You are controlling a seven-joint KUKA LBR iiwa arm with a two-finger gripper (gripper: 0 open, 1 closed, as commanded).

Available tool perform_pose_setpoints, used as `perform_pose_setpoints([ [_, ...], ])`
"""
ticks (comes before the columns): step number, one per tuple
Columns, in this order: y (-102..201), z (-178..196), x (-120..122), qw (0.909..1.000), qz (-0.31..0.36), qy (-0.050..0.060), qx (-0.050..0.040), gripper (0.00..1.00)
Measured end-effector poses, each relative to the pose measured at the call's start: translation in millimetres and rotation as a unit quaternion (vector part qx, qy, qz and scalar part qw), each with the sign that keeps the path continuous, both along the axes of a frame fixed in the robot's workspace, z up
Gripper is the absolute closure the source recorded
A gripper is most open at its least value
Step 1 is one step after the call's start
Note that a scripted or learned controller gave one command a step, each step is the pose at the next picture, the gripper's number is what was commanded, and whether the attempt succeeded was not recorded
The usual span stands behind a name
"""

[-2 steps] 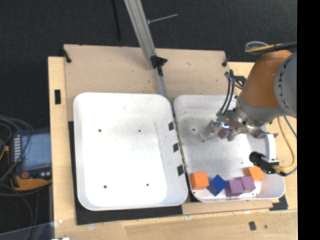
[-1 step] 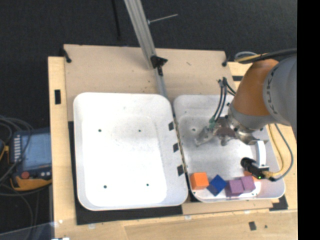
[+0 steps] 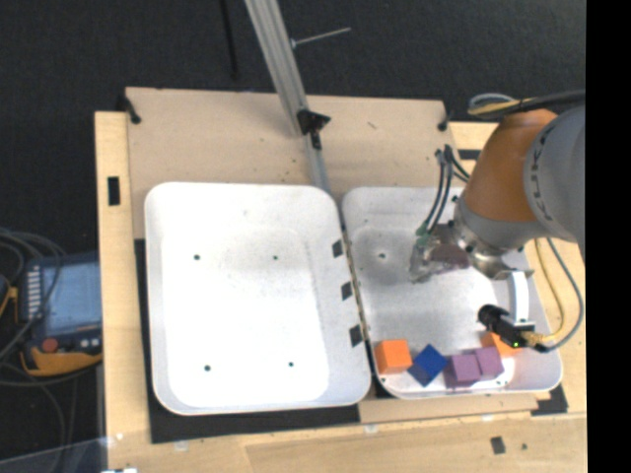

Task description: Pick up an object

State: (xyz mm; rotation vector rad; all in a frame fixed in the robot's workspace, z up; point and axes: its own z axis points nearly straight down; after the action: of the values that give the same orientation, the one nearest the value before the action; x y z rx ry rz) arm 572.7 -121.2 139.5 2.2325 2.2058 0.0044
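Claw (image 3: 430,262) is seen over the right bin (image 3: 394,215); its state cannot be told. Orange block (image 3: 394,355), blue block (image 3: 428,364), purple blocks (image 3: 473,368) are lined along the near wall.

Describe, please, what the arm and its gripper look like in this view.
The arm is grey with a broad orange band above the wrist. Thin dark and green cables run down to the small grey metallic gripper. A yellow cable loops beside a white bracket.
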Motion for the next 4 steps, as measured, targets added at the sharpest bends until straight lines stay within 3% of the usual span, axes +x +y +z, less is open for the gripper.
perform_pose_setpoints([
  [1, -11, 60, 2, 1.0, 0.001, -0.002, -0.001, 1.0],
  [2, -12, 92, 3, 1.0, 0.006, -0.001, -0.0004, 1.0],
  [4, 91, 113, -23, 0.9999, 0.01, 0.002, 0.0014, 1.0],
])
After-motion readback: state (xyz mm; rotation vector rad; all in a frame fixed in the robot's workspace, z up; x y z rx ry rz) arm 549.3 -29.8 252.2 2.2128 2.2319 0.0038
